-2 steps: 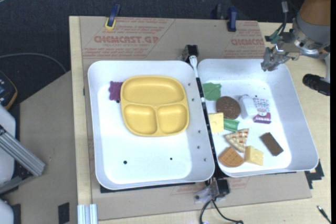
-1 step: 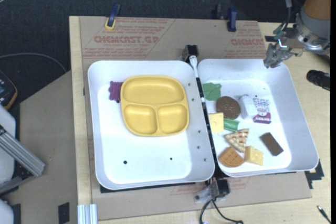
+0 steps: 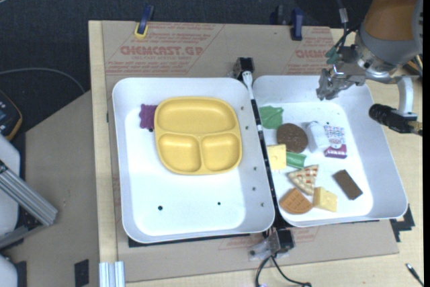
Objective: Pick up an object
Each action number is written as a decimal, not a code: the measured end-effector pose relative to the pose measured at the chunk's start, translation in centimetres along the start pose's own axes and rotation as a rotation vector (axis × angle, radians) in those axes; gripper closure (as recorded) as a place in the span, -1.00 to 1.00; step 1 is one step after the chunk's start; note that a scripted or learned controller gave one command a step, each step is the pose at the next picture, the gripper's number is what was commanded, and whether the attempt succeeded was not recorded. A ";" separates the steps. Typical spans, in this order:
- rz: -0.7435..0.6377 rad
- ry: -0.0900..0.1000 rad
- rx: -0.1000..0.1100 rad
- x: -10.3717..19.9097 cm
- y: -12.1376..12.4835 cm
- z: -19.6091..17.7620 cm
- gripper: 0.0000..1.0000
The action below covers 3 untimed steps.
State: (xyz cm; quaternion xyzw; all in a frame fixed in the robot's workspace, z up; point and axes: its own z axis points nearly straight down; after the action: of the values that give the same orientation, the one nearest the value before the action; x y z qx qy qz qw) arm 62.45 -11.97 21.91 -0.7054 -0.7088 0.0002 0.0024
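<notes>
Gripper (image 3: 329,87) hanging over far edge of right bin (image 3: 383,144), nothing seen between its fingers, open or shut impossible to tell. Two white bins on brown cardboard sheet (image 3: 201,47) atop wooden bench, dark carpet beyond; left bin (image 3: 134,171) holding yellow divided plate (image 3: 198,133) and purple piece (image 3: 146,115). Nearer than gripper in right bin: green leaf (image 3: 271,116), brown cookie (image 3: 291,136), white packet (image 3: 334,140), pizza slice (image 3: 304,177), chocolate bar (image 3: 348,184), cheese wedge (image 3: 326,199).

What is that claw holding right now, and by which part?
Nothing that I can see: the claw hangs over the right bin's far end, away from the toy food.
</notes>
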 end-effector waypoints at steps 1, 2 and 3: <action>0.000 0.001 0.000 5.2 -2.7 0.7 1.00; 0.001 0.000 0.002 9.4 -6.3 1.3 1.00; -0.001 0.000 0.000 13.9 -9.2 -0.4 1.00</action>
State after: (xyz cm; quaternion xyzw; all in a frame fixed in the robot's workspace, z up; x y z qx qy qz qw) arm 53.17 1.84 22.38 -0.7052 -0.7090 0.0000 0.0025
